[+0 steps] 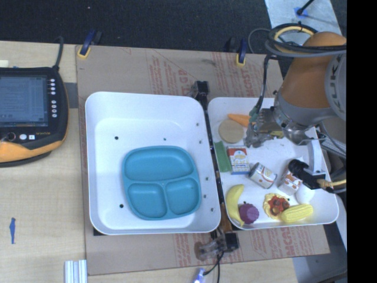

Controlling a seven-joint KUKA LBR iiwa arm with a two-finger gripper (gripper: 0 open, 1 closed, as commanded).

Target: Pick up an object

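since the task names no particular object, the pick falls to whatever lies nearest the tool.

gripper [257, 135]: low over the far part of the right bin [330, 217], at the end of the grey and orange arm [306, 78] – whether it is spread or closed i cannot tell, and nothing is visibly held in it.

nearest candidates: a tan round disc [231, 131] just left of the gripper, an orange carrot-shaped piece [238, 119] at the far rim, and a small red-and-white carton [238, 160] nearer the camera.

doing it well: i would centre the tool over one item before descending, keeping off the bin wall – the disc lies flat and thin, so it offers little to pinch, while the boxy carton gives two parallel faces and looks the safer choice.

other items in the right bin: a small can [263, 175] on its side, a yellow banana [234, 200] touching a purple round fruit [248, 212], a corn cob [296, 213] beside a red-and-yellow piece [275, 204], and a green flat strip [221, 157] along the left wall.

textures: mostly smooth moulded toy food, rounded and likely slippery; the bin is glossy white plastic.

left bin [100, 158]: holds a blue three-compartment tray [160, 180], smooth with soft corners.

bench [47, 217]: pale wood under a brown cardboard sheet [147, 61], with a control pendant [26, 114] at the left.
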